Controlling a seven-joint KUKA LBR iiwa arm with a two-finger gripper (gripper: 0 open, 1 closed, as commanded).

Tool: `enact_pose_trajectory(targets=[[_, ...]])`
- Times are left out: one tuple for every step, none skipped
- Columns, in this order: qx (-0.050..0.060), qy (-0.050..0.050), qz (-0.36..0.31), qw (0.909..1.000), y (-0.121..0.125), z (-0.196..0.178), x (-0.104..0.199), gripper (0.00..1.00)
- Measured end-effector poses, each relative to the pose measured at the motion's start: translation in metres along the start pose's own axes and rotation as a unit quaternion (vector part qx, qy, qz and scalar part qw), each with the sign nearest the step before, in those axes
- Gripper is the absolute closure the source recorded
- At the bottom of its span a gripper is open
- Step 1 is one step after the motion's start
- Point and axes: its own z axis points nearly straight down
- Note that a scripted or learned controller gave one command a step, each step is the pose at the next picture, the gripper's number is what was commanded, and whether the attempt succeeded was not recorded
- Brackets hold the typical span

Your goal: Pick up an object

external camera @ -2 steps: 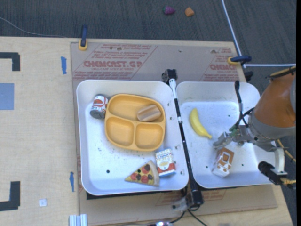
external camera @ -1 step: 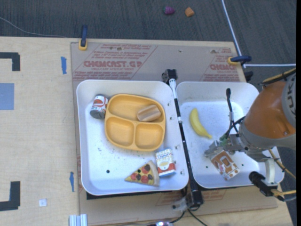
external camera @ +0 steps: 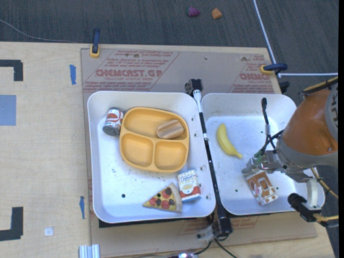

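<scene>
In the right bin [external camera: 236, 200] lies a yellow banana [external camera: 227, 141] near the left side. An orange-and-white carton [external camera: 262, 187] lies flat toward the front right. My gripper [external camera: 259, 165] hangs from the grey and orange arm [external camera: 312, 128] directly over the carton's far end, very close to it or touching it. Whether it grips the carton is not visible from this angle.
The left bin [external camera: 99, 160] holds a yellow divided plate [external camera: 154, 144] with a bread roll [external camera: 170, 128], a small can [external camera: 112, 121], a pizza slice [external camera: 163, 199] and a small juice box [external camera: 188, 185]. A black clamp [external camera: 194, 86] sits where the bins meet at the back.
</scene>
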Motion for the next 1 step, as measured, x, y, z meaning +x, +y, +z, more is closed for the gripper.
enact_pose_trajectory(targets=[[0.011, 0.008, -0.003, 0.9999, -0.0031, -0.0854, 0.0411, 1.00]])
